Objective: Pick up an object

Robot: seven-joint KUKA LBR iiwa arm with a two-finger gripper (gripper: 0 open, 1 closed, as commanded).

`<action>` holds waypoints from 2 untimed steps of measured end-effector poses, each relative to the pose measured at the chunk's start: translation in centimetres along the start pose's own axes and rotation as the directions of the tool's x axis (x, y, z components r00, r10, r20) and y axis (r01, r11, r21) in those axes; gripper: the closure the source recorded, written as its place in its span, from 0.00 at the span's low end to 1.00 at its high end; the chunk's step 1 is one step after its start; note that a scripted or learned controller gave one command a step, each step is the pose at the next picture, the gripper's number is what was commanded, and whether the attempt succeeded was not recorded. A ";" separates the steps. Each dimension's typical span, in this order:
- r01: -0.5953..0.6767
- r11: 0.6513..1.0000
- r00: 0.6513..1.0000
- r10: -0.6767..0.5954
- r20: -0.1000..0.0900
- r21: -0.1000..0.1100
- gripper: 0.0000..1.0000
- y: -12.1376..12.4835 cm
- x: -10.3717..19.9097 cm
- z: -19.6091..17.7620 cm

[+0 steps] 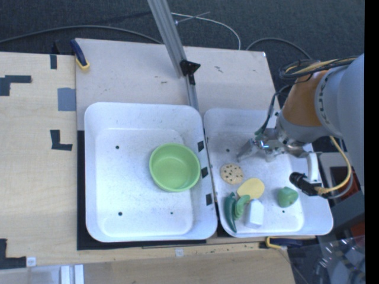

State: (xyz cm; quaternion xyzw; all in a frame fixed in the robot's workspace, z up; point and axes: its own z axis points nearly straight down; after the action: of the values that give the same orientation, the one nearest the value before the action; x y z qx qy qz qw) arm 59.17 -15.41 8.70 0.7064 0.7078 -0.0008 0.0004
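My gripper (257,152) hangs over the upper middle of the right bin (216,129). It stands open with nothing between its fingers. Just below and to its left lies a round speckled cookie (231,173). A yellow piece (251,188) lies below the gripper, and a green lump (287,196) sits at the lower right. At the bin's front edge, a white block (256,213) rests beside a green leafy item (235,207). The left bin (106,123) holds a light green bowl (174,167).
A slanted metal pole (169,28) comes down from the top to the gap between the bins. The grey arm with its orange band (305,102) fills the right side above the right bin. Cables trail behind the bench.
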 end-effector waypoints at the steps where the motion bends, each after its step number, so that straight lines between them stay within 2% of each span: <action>1: 0.001 1.000 1.000 -0.001 -0.002 0.002 1.00 0.0 0.1 -1.1; 2: -0.001 1.000 1.000 0.001 -0.001 -0.003 1.00 -0.2 -0.1 -5.3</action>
State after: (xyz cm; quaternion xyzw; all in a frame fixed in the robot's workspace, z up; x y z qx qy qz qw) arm 59.01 -15.46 14.03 0.7068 0.7074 0.0005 0.0011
